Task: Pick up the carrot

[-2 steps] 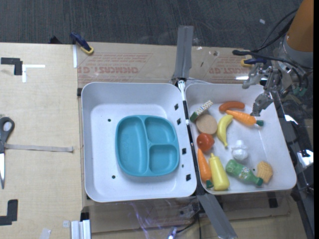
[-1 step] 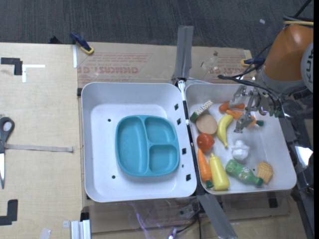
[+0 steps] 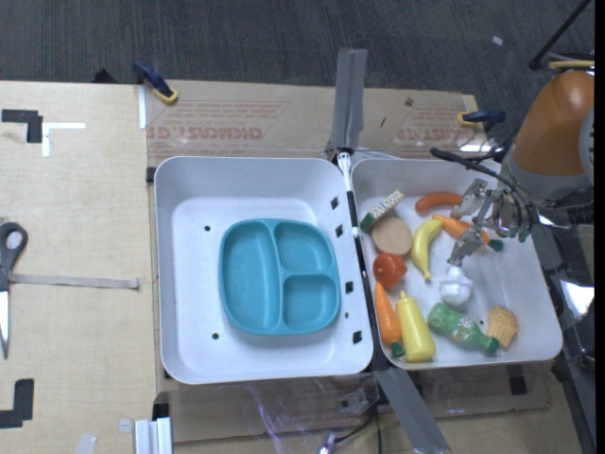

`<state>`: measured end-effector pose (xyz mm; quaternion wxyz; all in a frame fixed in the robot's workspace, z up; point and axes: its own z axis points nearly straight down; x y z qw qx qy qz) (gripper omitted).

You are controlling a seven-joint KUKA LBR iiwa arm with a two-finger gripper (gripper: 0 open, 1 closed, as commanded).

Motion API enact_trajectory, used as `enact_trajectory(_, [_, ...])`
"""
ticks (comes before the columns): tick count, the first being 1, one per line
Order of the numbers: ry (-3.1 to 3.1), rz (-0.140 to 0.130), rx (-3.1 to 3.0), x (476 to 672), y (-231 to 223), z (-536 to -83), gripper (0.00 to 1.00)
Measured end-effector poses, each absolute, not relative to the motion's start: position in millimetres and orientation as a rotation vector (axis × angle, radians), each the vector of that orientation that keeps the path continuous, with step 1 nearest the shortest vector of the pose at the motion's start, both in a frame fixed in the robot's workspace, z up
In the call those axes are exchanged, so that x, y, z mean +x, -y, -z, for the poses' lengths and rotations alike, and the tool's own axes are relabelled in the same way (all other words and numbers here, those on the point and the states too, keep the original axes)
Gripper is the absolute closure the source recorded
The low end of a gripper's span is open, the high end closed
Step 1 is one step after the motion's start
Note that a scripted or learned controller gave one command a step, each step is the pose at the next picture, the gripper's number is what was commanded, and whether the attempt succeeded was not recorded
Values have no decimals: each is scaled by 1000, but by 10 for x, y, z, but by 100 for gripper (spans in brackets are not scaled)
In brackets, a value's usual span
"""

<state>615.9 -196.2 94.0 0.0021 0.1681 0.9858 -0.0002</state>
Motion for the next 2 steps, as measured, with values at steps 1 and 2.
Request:
enact_trajectory(1, [-3088,3,521,6181,1952,-1052,100])
enact_trajectory(2, [-3077,0,614,5861,1408,-1650,100])
